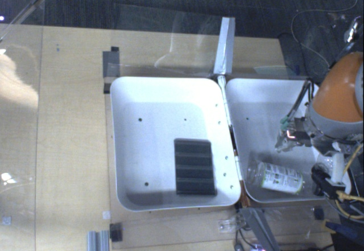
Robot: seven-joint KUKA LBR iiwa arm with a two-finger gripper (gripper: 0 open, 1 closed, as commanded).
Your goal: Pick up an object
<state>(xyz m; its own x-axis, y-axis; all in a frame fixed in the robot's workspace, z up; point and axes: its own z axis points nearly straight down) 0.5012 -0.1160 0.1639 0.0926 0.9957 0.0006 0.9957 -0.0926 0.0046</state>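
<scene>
A black ribbed rectangular block [194, 167] lies flat in the left bin [131, 130], near its front right corner. A clear plastic bottle with a white label [277, 177] lies on its side at the front of the right bin [256, 107]. My gripper [288, 137] hangs low over the right bin, just above and behind the bottle and apart from it. The orange-banded wrist [341, 96] rises behind it at the right.
A thin divider [230, 130] separates the two bins. A metal post [224, 45] stands behind where they meet. Cables and brackets [335, 187] crowd the right bin's front right corner. The wooden bench [57, 130] extends to the left.
</scene>
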